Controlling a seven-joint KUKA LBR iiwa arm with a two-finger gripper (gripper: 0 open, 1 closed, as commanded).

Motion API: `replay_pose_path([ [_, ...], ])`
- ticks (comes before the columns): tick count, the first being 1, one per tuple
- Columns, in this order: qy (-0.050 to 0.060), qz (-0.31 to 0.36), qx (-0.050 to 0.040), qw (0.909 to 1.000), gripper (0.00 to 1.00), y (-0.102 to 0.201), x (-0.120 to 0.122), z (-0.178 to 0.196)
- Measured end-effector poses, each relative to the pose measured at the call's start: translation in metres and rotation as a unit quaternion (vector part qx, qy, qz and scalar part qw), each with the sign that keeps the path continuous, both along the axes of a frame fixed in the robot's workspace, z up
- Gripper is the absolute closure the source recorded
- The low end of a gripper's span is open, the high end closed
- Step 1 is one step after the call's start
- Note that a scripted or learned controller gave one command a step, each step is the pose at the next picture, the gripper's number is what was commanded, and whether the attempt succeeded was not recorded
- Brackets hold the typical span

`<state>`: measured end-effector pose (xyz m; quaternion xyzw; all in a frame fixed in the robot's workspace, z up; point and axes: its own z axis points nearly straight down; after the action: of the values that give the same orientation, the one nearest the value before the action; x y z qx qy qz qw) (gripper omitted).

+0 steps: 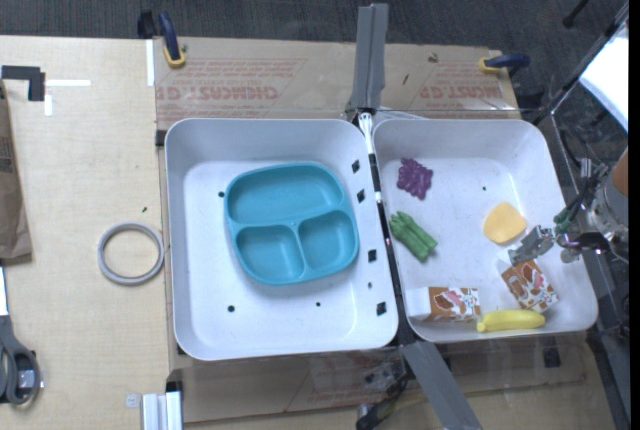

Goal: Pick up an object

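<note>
The tool (535, 243) hangs low over the right bin (470, 143), toward that bin's 4 o'clock corner, its metal tip between a yellow wedge (504, 222) at its 10 o'clock and a small printed carton (529, 286) at its 6 o'clock; whether the tool is apart or together cannot be told from this slanted view, and nothing is visibly caught in it. Which piece it is going for cannot be told either; the yellow wedge and the carton are nearest. The wedge looks like a hollow plastic toy, light and stiff with a smooth skin that may slip, so it would best be pinched across its narrow width. The carton seems light and thin-walled; a squeeze across its flat faces could dent it, so its short edges are the safer hold. A second printed box (454, 302) and a yellow banana (511, 320) lie along the bin's 6 o'clock wall, close enough to the wall to crowd a grasp. A green pod bundle (413, 235) and a purple grape cluster (414, 177) sit near the divider at 9 o'clock, bumpy and probably easy to grip. The left bin (190, 218) holds a blue divided tray (291, 223), too wide to pinch except at its rim.
</note>
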<state>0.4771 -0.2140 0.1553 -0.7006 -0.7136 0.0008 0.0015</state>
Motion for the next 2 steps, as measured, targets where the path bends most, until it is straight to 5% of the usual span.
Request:
replay_pose_path([
  [1, -0.004, 0.027, -0.0011, 0.9996, 0.00, 0.008, 0.002, 0.031],
  [2, -0.002, 0.038, 0.0032, 0.9993, 0.00, -0.003, 0.006, -0.063],
])
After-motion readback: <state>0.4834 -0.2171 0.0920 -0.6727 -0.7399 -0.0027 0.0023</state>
